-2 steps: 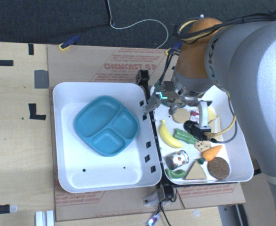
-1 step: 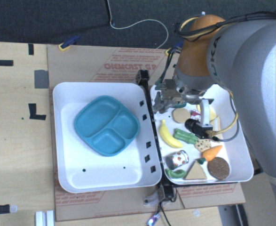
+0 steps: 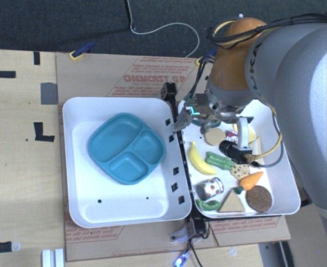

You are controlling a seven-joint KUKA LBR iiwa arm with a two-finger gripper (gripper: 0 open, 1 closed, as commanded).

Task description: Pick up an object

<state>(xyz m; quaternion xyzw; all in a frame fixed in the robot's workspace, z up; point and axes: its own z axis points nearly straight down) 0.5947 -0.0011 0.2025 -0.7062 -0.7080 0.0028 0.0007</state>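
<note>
I see gripper (image 3: 206, 114) low over far-left corner of right white bin (image 3: 288, 196), grasp state unclear. Yellow plastic banana (image 3: 197, 158) lies near it; blue divided plate (image 3: 126, 147) in left bin.

The blue divided plate (image 3: 127, 148) is looking like smooth plastic with a soft sheen. The two white bins (image 3: 74, 166) are showing glossy, smooth plastic walls. The desk (image 3: 18, 166) is appearing as matt, pale wood-grain board, with brown cardboard (image 3: 146, 74) lying dull and papery under the bins. The arm's grey shell (image 3: 299, 88) is looking smooth and satin, its orange band (image 3: 233, 60) shinier. The banana (image 3: 198, 159) is gleaming like moulded plastic; the brown round cookie (image 3: 259, 198) is looking rough and matt.
</note>
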